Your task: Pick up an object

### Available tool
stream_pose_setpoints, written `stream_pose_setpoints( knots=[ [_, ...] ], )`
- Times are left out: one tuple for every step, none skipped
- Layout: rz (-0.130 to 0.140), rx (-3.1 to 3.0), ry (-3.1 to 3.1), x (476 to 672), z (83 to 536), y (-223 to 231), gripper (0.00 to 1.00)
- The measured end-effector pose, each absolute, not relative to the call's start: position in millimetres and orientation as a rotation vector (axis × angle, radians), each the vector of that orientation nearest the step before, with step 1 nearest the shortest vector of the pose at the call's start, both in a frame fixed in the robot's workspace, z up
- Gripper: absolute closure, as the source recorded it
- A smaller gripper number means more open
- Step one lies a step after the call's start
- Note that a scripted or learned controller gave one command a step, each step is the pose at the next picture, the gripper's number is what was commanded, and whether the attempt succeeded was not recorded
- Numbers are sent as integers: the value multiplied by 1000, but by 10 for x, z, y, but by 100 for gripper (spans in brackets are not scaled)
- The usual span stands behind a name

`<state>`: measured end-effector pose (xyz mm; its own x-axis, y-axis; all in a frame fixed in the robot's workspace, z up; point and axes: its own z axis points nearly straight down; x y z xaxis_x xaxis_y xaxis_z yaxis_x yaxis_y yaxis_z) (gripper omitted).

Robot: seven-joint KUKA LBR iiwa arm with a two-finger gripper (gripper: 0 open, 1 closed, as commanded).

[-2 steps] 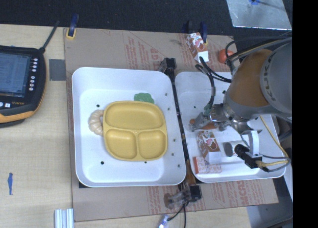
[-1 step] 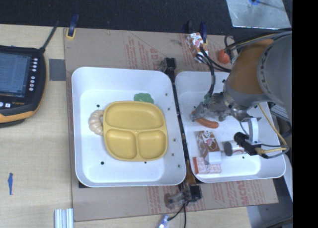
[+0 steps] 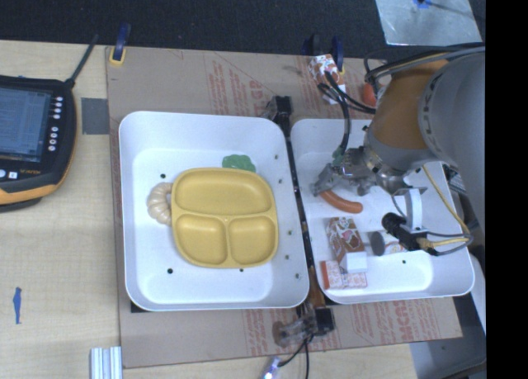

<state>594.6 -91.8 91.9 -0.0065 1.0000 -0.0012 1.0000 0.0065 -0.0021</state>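
My gripper [image 3: 332, 177] hangs low in the right bin [image 3: 396, 286], near its left wall. An orange-red sausage [image 3: 341, 201] lies just below and to the right of the gripper's tip, close to it; whether they touch I cannot tell. Below the sausage lies a brown and red printed packet [image 3: 344, 251]. A small dark object [image 3: 378, 242] rests to the packet's right. The grey arm with its orange band [image 3: 404, 113] covers the bin's upper right part.
The left bin [image 3: 144, 274] holds a yellow divided plate [image 3: 224, 215], a green piece [image 3: 239, 162] at the plate's top edge and a beige lumpy item [image 3: 158, 201] at its left. A tablet controller [image 3: 29, 136] sits at the far left. Cables [image 3: 429, 241] trail from the wrist.
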Motion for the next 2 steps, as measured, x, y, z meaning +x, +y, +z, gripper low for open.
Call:
stream_pose_setpoints(
  knots=[
    [5,-2211,-2231,5947,1020,-928,100],
    [4,-2213,-2226,5540,1919,-126,100]
  ],
)
